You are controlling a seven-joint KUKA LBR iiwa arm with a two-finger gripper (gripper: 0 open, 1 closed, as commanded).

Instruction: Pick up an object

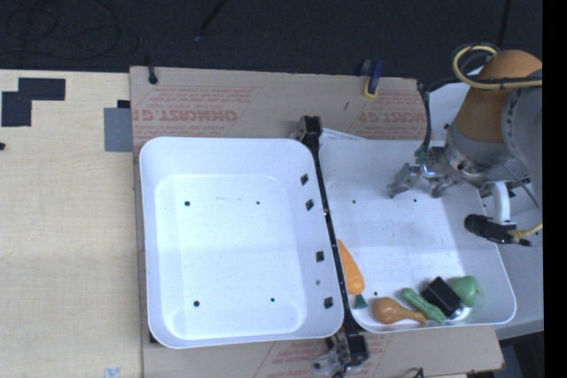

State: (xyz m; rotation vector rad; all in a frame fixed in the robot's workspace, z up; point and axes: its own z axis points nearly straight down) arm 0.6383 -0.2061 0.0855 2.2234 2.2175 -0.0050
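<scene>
Far left: pale wooden bench top (62,226) with dark patches near its upper edge. Next, a cardboard sheet (230,102) with red print, lying under both bins. On it, the left bin (168,157), white and shallow, with small dark dots on its floor. Right beside it, touching along a black clamp strip (321,217), the right bin (399,217). Low in that bin, by the dividing wall, an orange carrot-shaped item (351,270); further along the front edge a tan gourd-shaped item (392,311), then a green stalk-like piece (423,304), a small black block (441,297) resting over it, and a rounded green item (464,288), all bunched close together. Above these, over the bin's upper right floor, the gripper (418,181), fingers spread apart, nothing between them, well apart from the cluster. Rightmost, the grey arm with its orange band (493,106), trailing cables.
</scene>
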